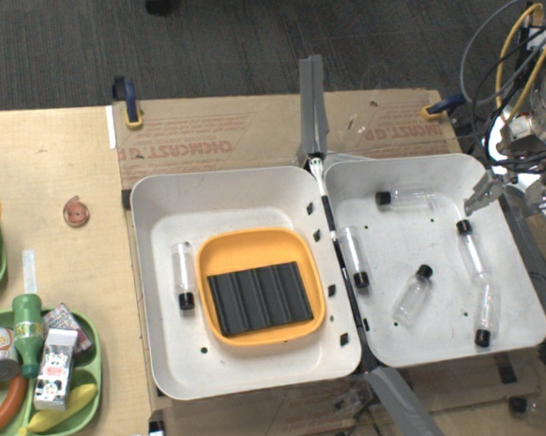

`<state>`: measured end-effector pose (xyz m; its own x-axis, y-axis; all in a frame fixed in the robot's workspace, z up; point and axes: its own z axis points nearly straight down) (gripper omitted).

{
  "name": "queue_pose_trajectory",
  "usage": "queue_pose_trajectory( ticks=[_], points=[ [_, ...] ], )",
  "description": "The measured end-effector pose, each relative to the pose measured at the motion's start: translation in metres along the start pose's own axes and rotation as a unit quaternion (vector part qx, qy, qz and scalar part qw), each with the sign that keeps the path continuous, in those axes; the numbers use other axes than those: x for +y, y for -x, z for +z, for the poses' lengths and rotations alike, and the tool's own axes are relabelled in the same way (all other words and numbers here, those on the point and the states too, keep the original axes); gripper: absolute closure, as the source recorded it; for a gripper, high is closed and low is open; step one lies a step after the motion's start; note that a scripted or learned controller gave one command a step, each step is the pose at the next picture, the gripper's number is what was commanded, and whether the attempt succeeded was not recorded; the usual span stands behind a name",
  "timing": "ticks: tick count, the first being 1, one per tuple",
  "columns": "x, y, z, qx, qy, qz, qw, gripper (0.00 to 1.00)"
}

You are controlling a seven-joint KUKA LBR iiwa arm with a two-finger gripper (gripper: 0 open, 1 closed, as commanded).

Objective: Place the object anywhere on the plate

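Going left to right: green tray [81,406] at far left edge carries toy food, a green bottle [26,328] and small cartons. Left bin [167,362] has an orange plate [254,244] in the middle, and a dark ribbed block [260,298] lies flat on the plate. One clear vial [182,275] with a black cap lies upright in frame just beside the plate's left rim, apart from it. Right bin [434,345] holds more clear black-capped vials: one [351,257] along the left wall, one [405,197] near the top, one [412,294] tilted in the middle, one [470,248] by the right side, one [485,314] near the lower right corner. None of them on the plate. Gripper [483,191] sits at the right bin's upper right edge, over the rim, amid cables. Can't tell whether it's open or closed from this angle, and nothing visible in its grasp.
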<state>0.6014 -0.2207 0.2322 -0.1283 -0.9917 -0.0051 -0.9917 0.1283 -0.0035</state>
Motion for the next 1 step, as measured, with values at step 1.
queue_pose_trajectory(
  ticks=[1],
  points=[
    [0.0274,0.0024,0.1417,-0.003,0.003,0.013,0.9999,0.0]
  ],
)
